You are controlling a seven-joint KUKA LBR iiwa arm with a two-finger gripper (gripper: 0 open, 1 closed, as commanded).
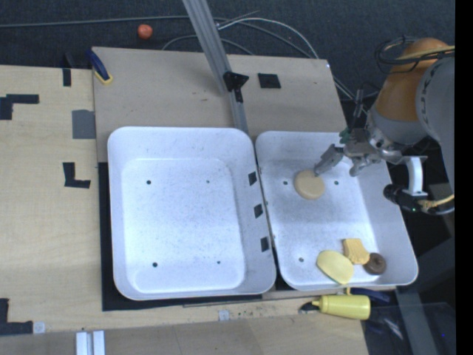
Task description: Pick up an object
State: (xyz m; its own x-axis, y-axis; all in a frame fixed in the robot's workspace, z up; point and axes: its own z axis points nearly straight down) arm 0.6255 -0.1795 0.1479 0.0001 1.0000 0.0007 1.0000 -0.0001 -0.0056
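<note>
In the right-hand bin [384, 220], toward its upper middle, we see a round tan disc [310, 185] lying flat on the white floor, and this looks to us the likeliest thing to pick. The gripper [341, 163] hangs just beside it, at about two o'clock from the disc, with its jaws spread apart and nothing between them; one finger [325, 161] points down toward the disc's upper edge, the other sits further right. Being round, the disc offers no long axis to line up with, so we judge that the coming move turns only on a shift toward eight o'clock to centre the jaws over it before closing. Three other pieces, a yellow oval [335, 265], a small orange block [355, 251] and a dark brown ring [375, 263], lie well apart at the bin's lower right corner, around five o'clock from the gripper.
</note>
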